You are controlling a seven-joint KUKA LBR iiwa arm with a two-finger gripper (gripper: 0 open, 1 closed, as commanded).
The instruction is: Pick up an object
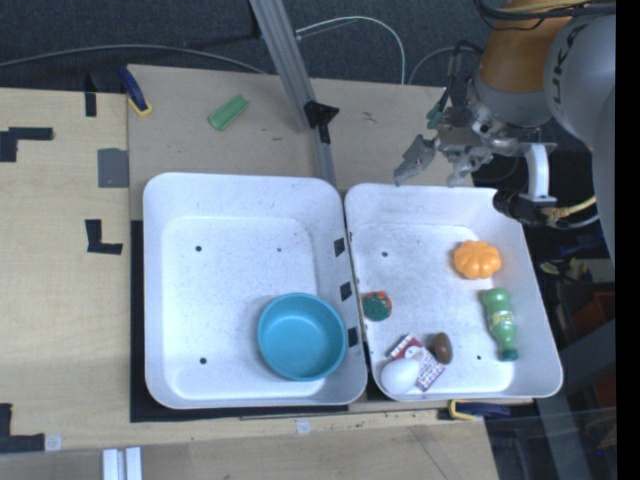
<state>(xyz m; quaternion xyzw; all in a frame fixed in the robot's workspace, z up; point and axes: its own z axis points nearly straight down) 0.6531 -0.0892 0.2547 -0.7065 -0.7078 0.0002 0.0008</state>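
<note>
Tool (pixel 435 166) sits at upper right, just above the right bin's (pixel 540 298) back rim, fingers spread apart with nothing between them. That bin has an orange pumpkin toy (pixel 476 258), green bottle (pixel 499 320), white egg (pixel 399 376). Blue bowl (pixel 301 335) in left bin (pixel 180 228).

Pale wooden bench (pixel 60 298) — carrying two shallow white bins side by side, left bin (pixel 165 268) and right bin (pixel 420 218), edges touching, on a dark mat (pixel 136 318). Behind the left bin, a small green block (pixel 228 112) lying tilted. Near the back left corner, a blue-and-yellow clamp (pixel 134 92). Black tape marks (pixel 97 238) and a grey patch (pixel 113 167) — left side.
</note>
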